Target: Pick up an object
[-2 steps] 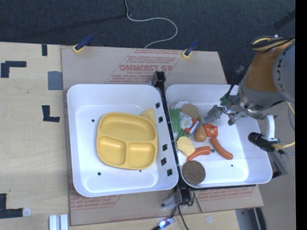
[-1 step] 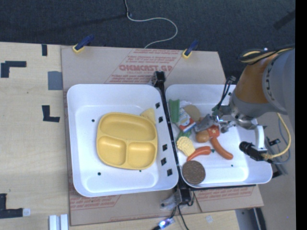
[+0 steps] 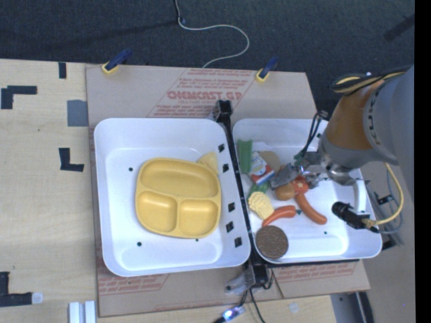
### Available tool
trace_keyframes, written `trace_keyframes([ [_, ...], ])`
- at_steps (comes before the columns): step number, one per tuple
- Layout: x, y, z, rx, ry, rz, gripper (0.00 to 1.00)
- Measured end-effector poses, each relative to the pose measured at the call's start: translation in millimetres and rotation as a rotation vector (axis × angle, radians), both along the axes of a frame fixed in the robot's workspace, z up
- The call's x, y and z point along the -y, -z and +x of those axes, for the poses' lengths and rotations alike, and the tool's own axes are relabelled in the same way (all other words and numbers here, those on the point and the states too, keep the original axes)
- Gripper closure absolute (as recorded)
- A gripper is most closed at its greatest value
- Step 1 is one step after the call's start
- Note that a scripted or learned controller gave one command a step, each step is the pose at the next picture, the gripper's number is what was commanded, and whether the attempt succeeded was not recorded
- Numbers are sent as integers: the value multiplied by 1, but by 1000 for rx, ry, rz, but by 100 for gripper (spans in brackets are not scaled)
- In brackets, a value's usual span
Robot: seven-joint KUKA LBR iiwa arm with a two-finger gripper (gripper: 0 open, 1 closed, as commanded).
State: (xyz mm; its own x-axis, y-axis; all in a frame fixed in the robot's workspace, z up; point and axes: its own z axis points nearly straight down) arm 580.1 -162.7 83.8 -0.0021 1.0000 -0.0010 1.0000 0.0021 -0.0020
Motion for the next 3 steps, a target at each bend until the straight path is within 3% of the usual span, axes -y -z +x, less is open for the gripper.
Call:
trace_keyframes([
  [1,0,-11,0,2,0,-1,100],
  [3,-7,-118,-12,6,1,0,100],
])
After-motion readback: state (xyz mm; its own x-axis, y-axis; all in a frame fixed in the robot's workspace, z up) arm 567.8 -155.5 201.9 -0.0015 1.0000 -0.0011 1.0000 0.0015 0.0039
